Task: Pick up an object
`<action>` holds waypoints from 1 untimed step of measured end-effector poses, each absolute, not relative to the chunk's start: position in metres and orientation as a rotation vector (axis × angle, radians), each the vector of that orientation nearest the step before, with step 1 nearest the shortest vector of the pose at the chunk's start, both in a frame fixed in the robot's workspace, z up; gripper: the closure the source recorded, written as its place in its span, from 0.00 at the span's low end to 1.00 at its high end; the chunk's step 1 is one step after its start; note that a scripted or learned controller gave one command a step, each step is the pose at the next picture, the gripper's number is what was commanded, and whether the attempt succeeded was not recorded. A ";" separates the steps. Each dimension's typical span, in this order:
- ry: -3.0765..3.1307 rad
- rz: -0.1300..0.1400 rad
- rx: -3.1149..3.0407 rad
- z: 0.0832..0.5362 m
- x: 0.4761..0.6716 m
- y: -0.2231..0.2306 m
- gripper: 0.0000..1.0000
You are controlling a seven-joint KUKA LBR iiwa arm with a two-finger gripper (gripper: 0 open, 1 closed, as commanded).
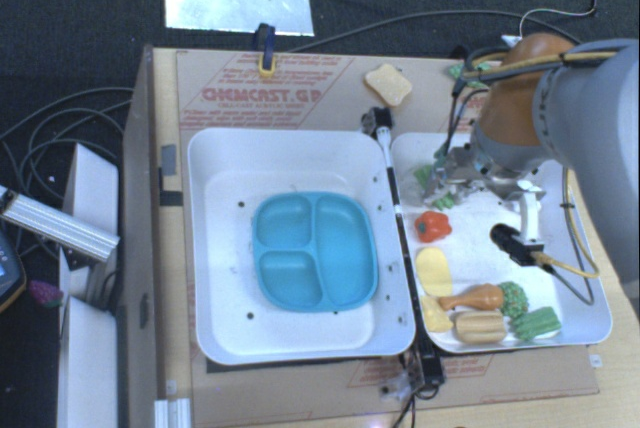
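My gripper [452, 178] hangs low over the far left part of the right bin [590, 321], under the orange-banded wrist. A green toy piece [428, 180] lies right beside it, partly hidden by the gripper's metal body. Just in front of the gripper sits a red toy tomato [433, 226]. Further forward lie a pale yellow piece [433, 268], a second yellow piece [435, 314], a brown drumstick [473, 297], a hot dog bun [480, 327], a broccoli floret [513, 297] and a green pod [538, 322].
The left bin [215, 216] holds a blue divided plate [314, 250]. A toy bread slice [388, 84] rests on the cardboard behind the bins. The divider [395, 206] between the bins runs just left of the gripper.
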State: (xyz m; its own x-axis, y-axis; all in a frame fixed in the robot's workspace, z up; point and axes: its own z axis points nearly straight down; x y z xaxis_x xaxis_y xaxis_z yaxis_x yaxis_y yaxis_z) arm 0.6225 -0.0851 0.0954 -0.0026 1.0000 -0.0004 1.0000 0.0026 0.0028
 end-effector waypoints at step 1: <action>2.225 0.006 2.213 0.186 0.600 -0.051 1.00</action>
